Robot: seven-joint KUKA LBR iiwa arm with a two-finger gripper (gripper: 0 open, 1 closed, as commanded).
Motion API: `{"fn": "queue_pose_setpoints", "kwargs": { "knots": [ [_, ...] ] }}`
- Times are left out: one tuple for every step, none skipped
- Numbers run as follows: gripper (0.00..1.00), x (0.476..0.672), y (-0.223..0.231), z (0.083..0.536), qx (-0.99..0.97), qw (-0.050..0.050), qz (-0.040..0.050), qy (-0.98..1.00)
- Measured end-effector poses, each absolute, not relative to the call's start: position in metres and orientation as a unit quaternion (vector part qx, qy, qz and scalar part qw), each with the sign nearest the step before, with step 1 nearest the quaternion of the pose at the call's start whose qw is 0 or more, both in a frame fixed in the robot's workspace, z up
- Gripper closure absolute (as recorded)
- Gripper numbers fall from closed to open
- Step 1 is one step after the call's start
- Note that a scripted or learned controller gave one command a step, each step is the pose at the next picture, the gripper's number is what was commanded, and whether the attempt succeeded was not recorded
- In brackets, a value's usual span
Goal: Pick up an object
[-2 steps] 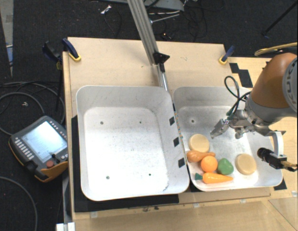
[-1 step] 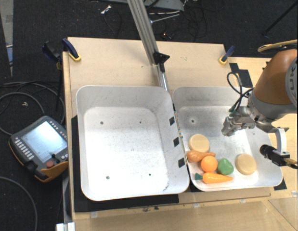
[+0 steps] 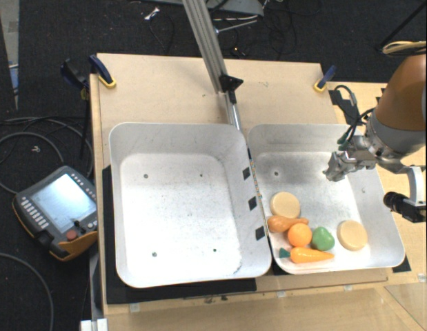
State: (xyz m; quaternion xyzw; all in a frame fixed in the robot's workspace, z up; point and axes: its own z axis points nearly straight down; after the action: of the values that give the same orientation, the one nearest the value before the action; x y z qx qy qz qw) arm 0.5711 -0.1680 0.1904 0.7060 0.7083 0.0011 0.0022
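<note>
Presently, the hand is seen above the right bin, near its back right; whether it is apart or together cannot be told. Toy foods are clustered at the bin's front: two cream discs, an orange ball, a green piece, a carrot.

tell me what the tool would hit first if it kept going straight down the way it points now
Most likely the bare floor of the right bin, not an object. The tool hangs over open white surface, above and right of the cream disc. Depth is hard to judge from this slanted view.
</note>
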Motion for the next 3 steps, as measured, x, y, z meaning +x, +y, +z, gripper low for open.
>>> {"fn": "queue_pose_setpoints", "kwargs": {
  "knots": [
    [1.0, 0.573, -0.179, 0.246, 0.706, 0.003, 0.0011, 0.708],
    [1.0, 0.574, -0.179, 0.296, 0.706, 0.004, 0.0015, 0.709],
    [1.0, 0.582, -0.123, 0.298, 0.704, 0.0, 0.001, 0.71]
  ]
}}
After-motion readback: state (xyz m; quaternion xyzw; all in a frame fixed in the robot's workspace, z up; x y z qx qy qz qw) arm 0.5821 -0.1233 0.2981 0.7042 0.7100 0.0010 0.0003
